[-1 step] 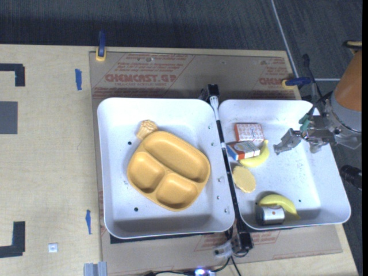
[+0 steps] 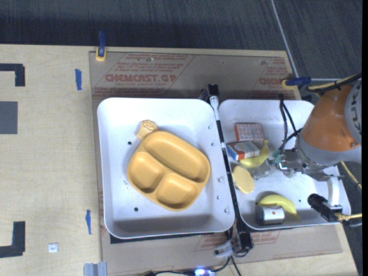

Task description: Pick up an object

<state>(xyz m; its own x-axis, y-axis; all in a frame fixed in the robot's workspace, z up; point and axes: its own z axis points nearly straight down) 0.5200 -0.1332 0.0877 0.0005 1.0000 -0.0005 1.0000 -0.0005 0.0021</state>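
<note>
Your gripper [image 2: 275, 161] low in the right bin [image 2: 339, 203], beside a banana [image 2: 257, 157] and red-white box [image 2: 249, 133], jaw state you cannot tell.

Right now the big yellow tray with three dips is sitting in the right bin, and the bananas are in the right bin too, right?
Not quite. The camera view shows the yellow tray in the left bin. The bananas are in the right bin, as you said.

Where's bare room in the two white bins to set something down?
Left white bin: bare floor along its edges around the yellow divided plastic tray. Right white bin: crowded by the small red-and-white carton, yellow bananas and the gripper.
</note>
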